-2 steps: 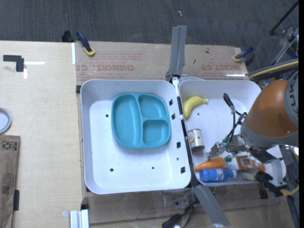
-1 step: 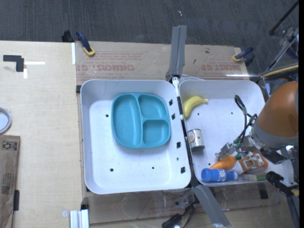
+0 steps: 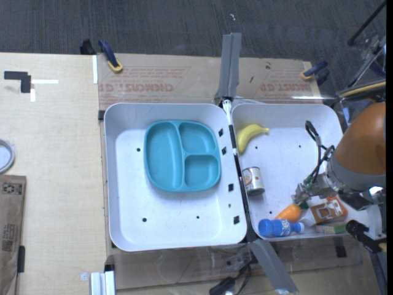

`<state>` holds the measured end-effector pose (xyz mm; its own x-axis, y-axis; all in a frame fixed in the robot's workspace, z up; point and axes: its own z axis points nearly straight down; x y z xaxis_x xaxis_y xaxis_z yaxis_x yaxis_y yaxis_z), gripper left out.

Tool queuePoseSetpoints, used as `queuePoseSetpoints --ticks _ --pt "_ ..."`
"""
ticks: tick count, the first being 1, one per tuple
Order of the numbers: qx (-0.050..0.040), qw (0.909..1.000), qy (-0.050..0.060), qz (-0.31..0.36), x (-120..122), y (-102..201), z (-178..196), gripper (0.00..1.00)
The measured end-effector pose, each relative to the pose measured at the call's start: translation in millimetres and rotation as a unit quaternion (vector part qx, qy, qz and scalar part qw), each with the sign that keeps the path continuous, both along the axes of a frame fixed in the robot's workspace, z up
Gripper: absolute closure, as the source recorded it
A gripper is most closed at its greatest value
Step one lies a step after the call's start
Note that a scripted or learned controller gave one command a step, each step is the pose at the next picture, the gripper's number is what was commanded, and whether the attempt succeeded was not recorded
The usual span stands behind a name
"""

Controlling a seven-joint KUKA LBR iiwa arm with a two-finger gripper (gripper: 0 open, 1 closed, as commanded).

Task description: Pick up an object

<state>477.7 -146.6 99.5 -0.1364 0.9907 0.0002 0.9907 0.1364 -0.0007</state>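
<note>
Gripper (image 3: 305, 192) hangs right over the small orange carrot-shaped toy (image 3: 289, 213); honestly can't tell its grip state.

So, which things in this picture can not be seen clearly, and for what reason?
- The hand, camera view: the arm's wrist covers it, so open or shut is unclear, and whether it touches the carrot.
- The small box: partly under the arm, print too small to read.
- The can: label too small to read.
- The tape roll: cut off by the left edge.
- The brown packet: cut off by the left edge.
</note>
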Motion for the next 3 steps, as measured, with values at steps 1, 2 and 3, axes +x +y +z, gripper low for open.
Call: queuePoseSetpoints --ticks 1,2,3 --pt "-0.0002 1.0000 0.000 0.000 0 0 0 0.00" --pt "-0.0003 0.9888 0.001 -0.149 -1 -18 -9 0.00" --pt "-0.0002 0.9888 0.001 -0.149 -1 -18 -9 0.00"
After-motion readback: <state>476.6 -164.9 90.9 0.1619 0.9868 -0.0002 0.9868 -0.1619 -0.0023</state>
